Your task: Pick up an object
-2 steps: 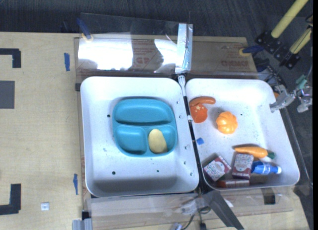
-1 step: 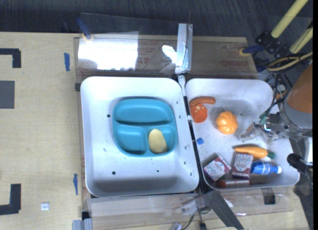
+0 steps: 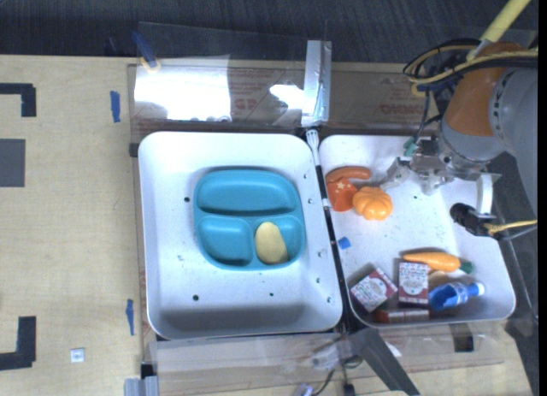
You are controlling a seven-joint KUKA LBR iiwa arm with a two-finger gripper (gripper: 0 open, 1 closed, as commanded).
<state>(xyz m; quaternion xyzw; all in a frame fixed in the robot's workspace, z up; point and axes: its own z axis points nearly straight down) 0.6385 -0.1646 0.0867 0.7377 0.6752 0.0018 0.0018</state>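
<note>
- My gripper (image 3: 402, 169) hangs over the back of the right bin (image 3: 504, 296). I see something thin and pale reaching out from the wrist toward the toys, but I cannot tell how the tool is set from this slanted view.
- Just past its tip lies the orange pumpkin (image 3: 373, 203), touching a flatter orange toy (image 3: 342, 187) that sits against the bin's dividing wall. The pumpkin looks to me like the nearest candidate for a pick.
- I'd judge the pumpkin to be light, hollow plastic: rounded, ribbed and probably slippery, so it could squirt out of a pinch. I would close across its widest middle, coming straight down, on the side away from its neighbour.
- Farther from the tool, at the near end of the same bin, a cluster lies packed together: a carrot (image 3: 432, 260), two small patterned cartons (image 3: 393, 286) and a blue bottle (image 3: 453, 294). Those touch one another, so a clean grip there looks harder.
- A small blue scrap (image 3: 344, 243) lies alone between the pumpkin and that cluster.
- Well away, across the wall, the left bin (image 3: 162, 215) holds a blue divided tray (image 3: 244, 193) with a yellow egg-shaped piece (image 3: 271, 241) in one compartment.
- The arm's grey body and orange band cover the bin's far right corner, and the flat orange toy's shape is hard to make out.
</note>
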